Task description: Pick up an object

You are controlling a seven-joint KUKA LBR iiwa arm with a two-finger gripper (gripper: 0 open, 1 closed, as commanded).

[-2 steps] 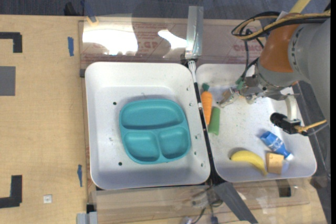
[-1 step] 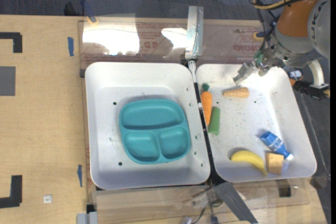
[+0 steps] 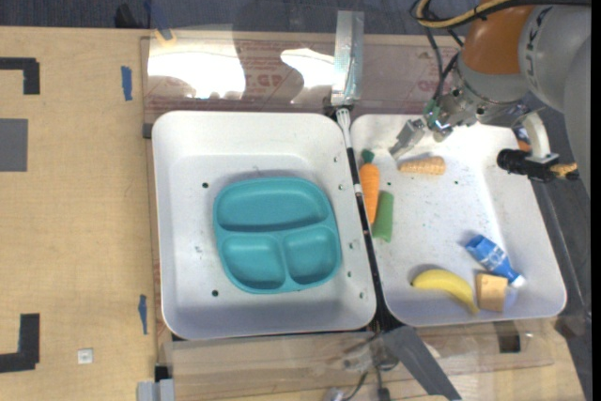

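Gripper (image 3: 416,134) position is seen at the upper left of the right bin (image 3: 549,244), below the orange-banded wrist, with its tip low over the bin floor. Whether anything is clasped cannot be told: the end of the tool is small and blurred, and nothing is seen held in it.

Just below and slightly right of the tip, a small tan corn-like piece (image 3: 422,166) is found, its long axis running left to right across the frame. It is judged the nearest candidate for the pick; a short move down the frame would be needed, with the closing direction set across that horizontal axis. Whether the tool already touches it cannot be made out.

Further left, against the divider between the bins, a carrot (image 3: 370,187) is laid with its long axis running up and down the frame, and a green piece (image 3: 383,215) is set just beside it, lower and to the right. Both lie close to the wall, so a grasp there is judged more awkward.

In the lower right of the bin, well apart from the tool, a banana (image 3: 444,285), a tan block (image 3: 490,291) and a blue packet (image 3: 494,259) are grouped closely.

In the left bin (image 3: 178,155), a teal divided tray (image 3: 276,232) is seated at the centre.
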